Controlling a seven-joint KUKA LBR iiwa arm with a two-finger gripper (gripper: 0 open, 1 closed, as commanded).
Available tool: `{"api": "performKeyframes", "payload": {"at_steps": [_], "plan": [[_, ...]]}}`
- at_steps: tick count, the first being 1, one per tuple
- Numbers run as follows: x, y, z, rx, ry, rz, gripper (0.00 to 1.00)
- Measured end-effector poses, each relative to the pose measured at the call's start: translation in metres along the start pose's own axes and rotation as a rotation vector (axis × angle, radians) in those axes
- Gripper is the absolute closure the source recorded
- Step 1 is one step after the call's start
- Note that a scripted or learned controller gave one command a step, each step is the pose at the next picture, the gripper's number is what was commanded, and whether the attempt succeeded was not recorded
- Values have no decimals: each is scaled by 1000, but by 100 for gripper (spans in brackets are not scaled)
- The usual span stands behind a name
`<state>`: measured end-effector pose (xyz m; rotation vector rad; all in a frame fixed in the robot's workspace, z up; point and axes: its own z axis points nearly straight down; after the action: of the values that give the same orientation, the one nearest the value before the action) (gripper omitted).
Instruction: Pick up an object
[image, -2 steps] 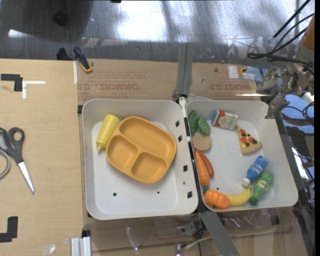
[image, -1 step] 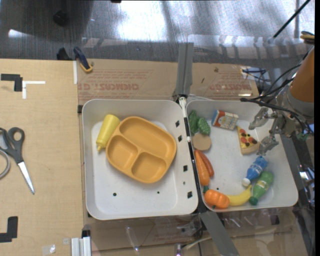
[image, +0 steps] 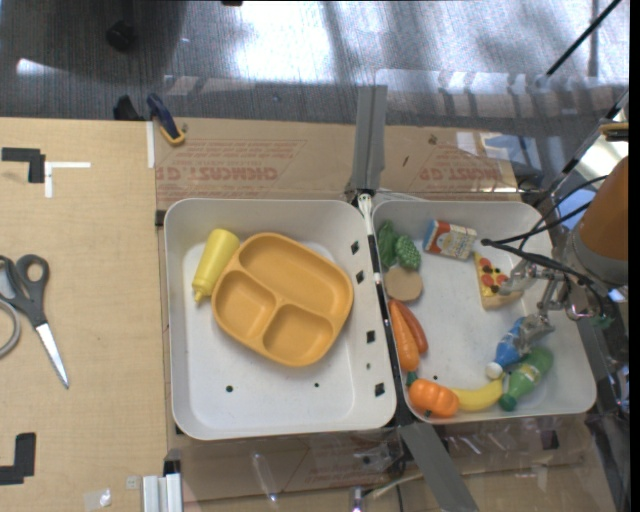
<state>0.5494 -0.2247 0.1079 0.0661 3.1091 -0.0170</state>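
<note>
White plastic walls bound two bins: the left bin holds one yellow three-part tray and one yellow bottle lying against the tray's left rim, with bare floor along its front and right side. The right bin is fuller. Along its left wall lie one green leafy piece, one tan disc and one carrot. At the back sits one small carton, with one pizza slice near it. Along the front wall sit one orange fruit, one banana, one green bottle and one blue bottle. Bare floor lies in that bin's middle. The gripper hangs at the right wall, just above the blue bottle and beside the pizza slice; how its grip stands cannot be told from this view.
</note>
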Motion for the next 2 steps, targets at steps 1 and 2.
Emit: {"api": "performKeyframes", "payload": {"at_steps": [1,2], "plan": [[58,0,2,0,-11,127,0],[9,53,15,-6,30,287,0]]}}
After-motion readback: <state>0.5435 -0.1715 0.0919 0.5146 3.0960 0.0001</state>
